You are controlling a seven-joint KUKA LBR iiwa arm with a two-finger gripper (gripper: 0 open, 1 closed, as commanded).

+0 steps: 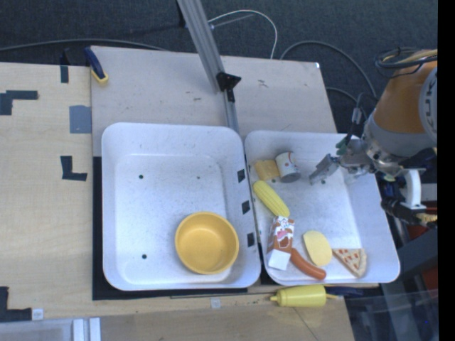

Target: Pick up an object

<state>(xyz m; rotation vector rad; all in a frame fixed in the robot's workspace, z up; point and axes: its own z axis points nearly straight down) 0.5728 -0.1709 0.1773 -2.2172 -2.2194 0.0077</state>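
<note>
Grey and dark, my two-finger gripper (321,172) hangs over the upper part of the right white plastic bin (370,222), right of centre in the frame. Whether it is wide or narrow I cannot tell.

Nearest it, just to its left, lies a small white-and-grey cylinder (288,166), with a pale yellow block (266,169) touching that. Lower down lie a yellow toy corn cob (271,198), a red-and-white carton (281,241), a red sausage (307,265), a yellow oval slice (317,248) and a pizza wedge (351,261).

The cylinder could roll off under a skewed closing, I judge, or I might nudge the block instead.

The left white bin (142,162) holds a yellow bowl (207,242); a yellow bottle (302,296) lies on the wooden bench (43,212).
</note>
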